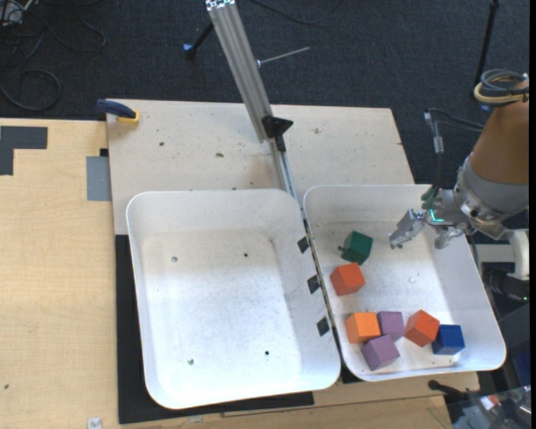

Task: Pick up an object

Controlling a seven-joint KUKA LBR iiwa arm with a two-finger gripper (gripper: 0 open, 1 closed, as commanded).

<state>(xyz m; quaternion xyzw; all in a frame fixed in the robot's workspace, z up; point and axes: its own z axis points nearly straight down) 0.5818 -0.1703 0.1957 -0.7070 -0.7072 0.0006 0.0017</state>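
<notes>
7 blocks [381, 326], 2 bins [161, 213]

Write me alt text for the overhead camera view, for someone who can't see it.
The gripper hangs open over the right bin, holding nothing. Below it lie a green block, a red block, and a row of orange, purple, red-orange and blue blocks. The left bin sits alongside.

A robotics lab: white bins [161, 231] on a bench [196, 141], floor cables [27, 83], aluminium mast [241, 61].
</notes>
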